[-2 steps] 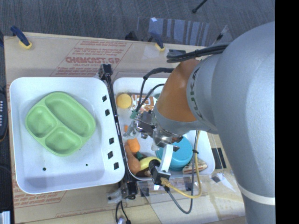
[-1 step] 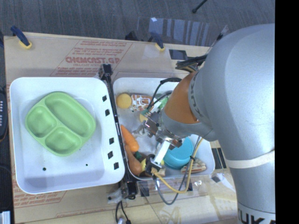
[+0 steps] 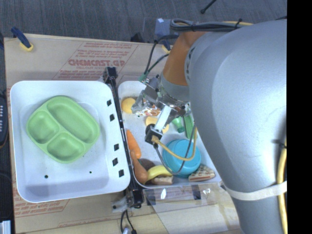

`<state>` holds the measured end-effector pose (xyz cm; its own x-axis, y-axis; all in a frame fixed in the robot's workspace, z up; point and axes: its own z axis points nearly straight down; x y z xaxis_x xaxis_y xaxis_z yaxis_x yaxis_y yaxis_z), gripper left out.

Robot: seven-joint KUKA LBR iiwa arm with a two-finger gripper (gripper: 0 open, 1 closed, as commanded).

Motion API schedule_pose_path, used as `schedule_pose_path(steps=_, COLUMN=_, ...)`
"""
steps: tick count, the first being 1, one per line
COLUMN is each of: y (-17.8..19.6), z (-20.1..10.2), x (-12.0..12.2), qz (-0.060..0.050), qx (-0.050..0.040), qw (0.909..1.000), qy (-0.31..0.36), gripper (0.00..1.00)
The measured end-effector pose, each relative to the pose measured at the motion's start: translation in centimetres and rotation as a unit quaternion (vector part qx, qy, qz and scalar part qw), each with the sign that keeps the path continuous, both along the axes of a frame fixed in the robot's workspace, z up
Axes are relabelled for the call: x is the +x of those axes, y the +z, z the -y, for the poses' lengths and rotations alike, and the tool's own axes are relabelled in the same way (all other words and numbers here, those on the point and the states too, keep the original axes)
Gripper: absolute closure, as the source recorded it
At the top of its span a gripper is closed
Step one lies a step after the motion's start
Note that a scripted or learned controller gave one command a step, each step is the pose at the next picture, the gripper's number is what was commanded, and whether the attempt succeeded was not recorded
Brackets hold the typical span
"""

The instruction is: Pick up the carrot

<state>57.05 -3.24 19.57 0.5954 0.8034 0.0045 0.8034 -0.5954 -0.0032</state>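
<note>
The carrot (image 3: 132,145) is a slim orange piece lying along the left wall of the right bin (image 3: 127,88), pointing from upper left to lower right. My gripper (image 3: 142,107) hangs over the upper part of that bin, above and to the right of the carrot and apart from it. It hovers near a yellow round toy (image 3: 128,105) and an orange-and-white item (image 3: 152,113). The big grey arm hides much of the right bin.
The left bin (image 3: 19,130) holds a green three-part plate (image 3: 63,128). In the right bin lie a blue bowl (image 3: 181,157), a banana (image 3: 160,171), a brown sausage-like piece (image 3: 140,172), a sandwich slice (image 3: 202,174) and a green item (image 3: 179,124).
</note>
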Motion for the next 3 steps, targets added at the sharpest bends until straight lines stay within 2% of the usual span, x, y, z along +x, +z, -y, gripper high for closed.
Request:
schedule_pose_path(steps=1, y=-0.4, z=0.9, x=2.7, qz=-0.003, qx=-0.0013, qw=0.998, qy=0.062, gripper=0.0)
schedule_pose_path(steps=2, y=-0.5, z=-1.7, x=0.2, qz=-0.006, qx=0.0005, qw=0.9931, qy=0.117, gripper=0.0)
schedule_pose_path(steps=3, y=-0.4, z=2.5, x=2.2, qz=-0.002, qx=-0.0024, qw=0.9715, qy=0.237, gripper=0.0)
